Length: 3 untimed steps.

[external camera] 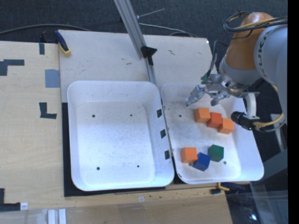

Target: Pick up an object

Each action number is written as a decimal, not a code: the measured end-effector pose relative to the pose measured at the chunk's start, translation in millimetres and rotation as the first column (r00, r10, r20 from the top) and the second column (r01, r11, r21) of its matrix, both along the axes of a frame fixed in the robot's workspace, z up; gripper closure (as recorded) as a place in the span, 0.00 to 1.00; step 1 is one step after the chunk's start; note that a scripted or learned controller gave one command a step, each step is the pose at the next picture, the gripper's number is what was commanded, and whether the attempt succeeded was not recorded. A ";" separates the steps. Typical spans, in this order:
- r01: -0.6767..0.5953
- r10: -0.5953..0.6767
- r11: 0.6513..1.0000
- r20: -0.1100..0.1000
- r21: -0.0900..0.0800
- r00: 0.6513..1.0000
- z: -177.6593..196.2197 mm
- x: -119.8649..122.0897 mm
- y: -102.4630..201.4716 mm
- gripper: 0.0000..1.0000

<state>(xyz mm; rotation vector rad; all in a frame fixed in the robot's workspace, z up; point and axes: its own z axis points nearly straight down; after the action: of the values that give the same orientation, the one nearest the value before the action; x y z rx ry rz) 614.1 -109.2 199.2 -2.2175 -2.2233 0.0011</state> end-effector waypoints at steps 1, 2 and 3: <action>-0.003 0.003 1.000 0.023 -0.006 1.000 -81.9 1.0 -36.0 0.00; -0.001 0.001 1.000 0.029 -0.010 1.000 -90.7 -17.7 -33.4 0.00; -0.001 0.001 1.000 0.016 -0.006 1.000 -102.2 32.0 -60.8 0.00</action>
<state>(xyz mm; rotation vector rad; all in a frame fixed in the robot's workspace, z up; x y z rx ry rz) 646.1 -170.0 97.1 -2.2271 -2.2355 -0.0106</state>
